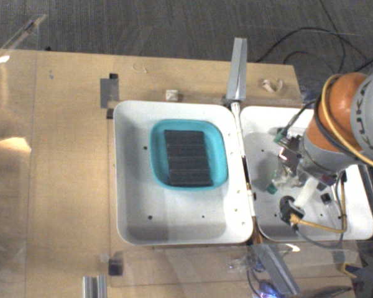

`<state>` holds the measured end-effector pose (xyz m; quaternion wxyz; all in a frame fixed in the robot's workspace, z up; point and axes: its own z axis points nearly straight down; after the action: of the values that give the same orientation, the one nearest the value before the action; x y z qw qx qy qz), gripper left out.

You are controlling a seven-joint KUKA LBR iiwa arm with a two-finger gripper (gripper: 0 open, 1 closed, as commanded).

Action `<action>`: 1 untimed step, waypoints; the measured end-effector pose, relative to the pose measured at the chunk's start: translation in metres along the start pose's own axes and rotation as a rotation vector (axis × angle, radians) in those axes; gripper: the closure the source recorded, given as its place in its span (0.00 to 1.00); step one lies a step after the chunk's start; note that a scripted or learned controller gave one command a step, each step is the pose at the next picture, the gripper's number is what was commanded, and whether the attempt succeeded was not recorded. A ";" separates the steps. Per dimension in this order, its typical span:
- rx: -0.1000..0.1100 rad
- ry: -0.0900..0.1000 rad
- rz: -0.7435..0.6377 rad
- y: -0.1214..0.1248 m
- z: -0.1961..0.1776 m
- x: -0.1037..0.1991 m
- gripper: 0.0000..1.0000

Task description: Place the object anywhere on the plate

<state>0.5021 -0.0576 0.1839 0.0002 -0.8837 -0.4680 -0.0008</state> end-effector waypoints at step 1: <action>0.000 0.000 -0.094 -0.041 0.000 0.038 1.00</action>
<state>0.4896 -0.0033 0.1838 0.0003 -0.8609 -0.5088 -0.0009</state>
